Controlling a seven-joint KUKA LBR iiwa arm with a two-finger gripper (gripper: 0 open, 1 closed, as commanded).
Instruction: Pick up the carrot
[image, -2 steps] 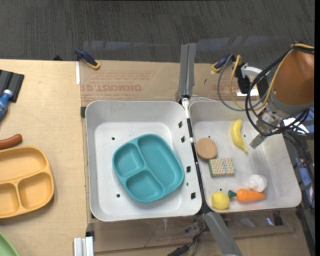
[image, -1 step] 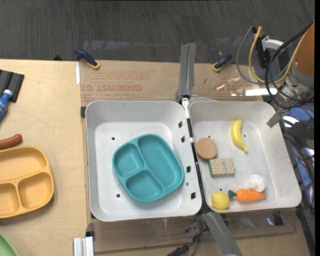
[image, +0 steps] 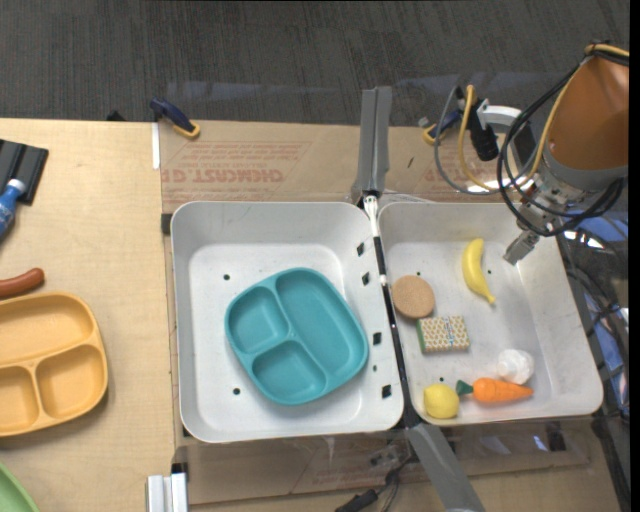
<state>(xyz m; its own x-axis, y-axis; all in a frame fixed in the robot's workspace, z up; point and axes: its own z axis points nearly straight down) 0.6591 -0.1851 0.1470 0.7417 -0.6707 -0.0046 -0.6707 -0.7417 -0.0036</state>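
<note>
Arm: the grey arm (image: 585, 120) with its orange band stood at the far right, over the far right corner of the right bin, with black cables looping beside it.
Gripper: the gripper (image: 521, 247) hung just below the arm's wrist, above the far right part of the right bin; whether it was apart or together I cannot tell, for it looked small and dark.
Carrot: the orange carrot (image: 498, 391) lay on the floor of the right bin near its near edge, green end to the left, well apart from the gripper.
Lemon: a yellow lemon (image: 441, 401) sat just left of the carrot's green end, close to touching it.
White lump: a small white lump (image: 514, 365) rested just beyond the carrot, on its far side.
Sponge: a speckled square sponge (image: 444, 334) lay near the middle of the right bin.
Brown disc: a round brown disc (image: 412, 297) lay on the far left side of the sponge, by the bin's left wall.
Banana: a yellow banana (image: 477, 270) lay in the far part of the right bin, to the left of the gripper.
Right bin: the white right bin (image: 570, 330) held all these small things.
Left bin: the white left bin (image: 200, 300) held a teal divided plate (image: 294, 335) with three compartments.
Bench, left: a yellow divided tray (image: 45, 365) sat on the wood, with a sausage (image: 20, 283) just beyond it.
</note>
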